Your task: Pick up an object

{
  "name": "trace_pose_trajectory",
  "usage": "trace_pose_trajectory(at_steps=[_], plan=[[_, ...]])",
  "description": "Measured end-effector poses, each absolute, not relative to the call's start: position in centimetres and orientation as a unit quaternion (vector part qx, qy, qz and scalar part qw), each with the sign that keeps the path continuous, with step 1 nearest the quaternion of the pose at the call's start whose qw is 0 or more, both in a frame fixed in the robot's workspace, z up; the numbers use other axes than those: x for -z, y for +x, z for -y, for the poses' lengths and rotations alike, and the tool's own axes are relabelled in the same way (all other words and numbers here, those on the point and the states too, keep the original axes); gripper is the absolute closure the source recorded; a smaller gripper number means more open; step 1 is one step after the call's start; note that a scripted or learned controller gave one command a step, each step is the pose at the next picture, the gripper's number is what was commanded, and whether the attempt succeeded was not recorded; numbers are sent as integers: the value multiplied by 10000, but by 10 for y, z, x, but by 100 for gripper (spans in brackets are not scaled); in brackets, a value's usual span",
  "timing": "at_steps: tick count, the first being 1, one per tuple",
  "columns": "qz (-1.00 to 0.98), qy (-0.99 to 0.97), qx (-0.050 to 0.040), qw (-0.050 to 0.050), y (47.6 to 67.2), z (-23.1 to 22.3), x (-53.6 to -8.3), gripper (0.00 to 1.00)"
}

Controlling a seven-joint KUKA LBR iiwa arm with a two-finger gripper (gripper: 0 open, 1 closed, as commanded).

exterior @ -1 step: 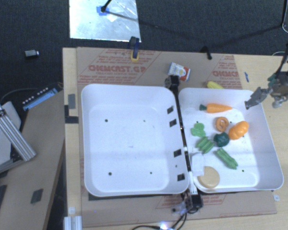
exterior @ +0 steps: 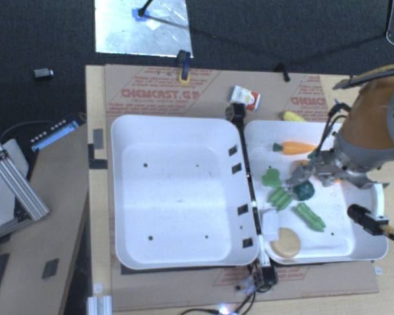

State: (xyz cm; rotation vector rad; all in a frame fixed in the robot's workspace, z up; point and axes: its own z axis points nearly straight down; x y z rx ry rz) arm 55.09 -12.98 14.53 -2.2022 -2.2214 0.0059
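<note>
Dark teal ball (exterior: 305,191) just below end effector (exterior: 301,174), finger state impossible to tell, left of orange carrot's (exterior: 295,148) lower side; judged light, smooth, slippery; best pinched across its middle.

Even, fairly bright overhead light falls across the scene. The two shallow white plastic bins (exterior: 177,195) look nearly washed out, with only faint grey shading along their inner walls. The square silver metal sheet (exterior: 143,18) on the dark carpet catches a mottled glare. Shadows are soft and short. The whole picture is slightly soft and grainy, so small items in the right bin are perhaps mildly blurred.
</note>
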Motion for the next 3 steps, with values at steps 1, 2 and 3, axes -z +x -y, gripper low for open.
trace_pose_trajectory(at_steps=[1,2,3], plan=[[7098,-7044,17,-9,519,80,-84,0],[7108,-7034,59,-42,534,-17,-191,0],[7137,-7004,97,-31,558,-141,-321,0]])
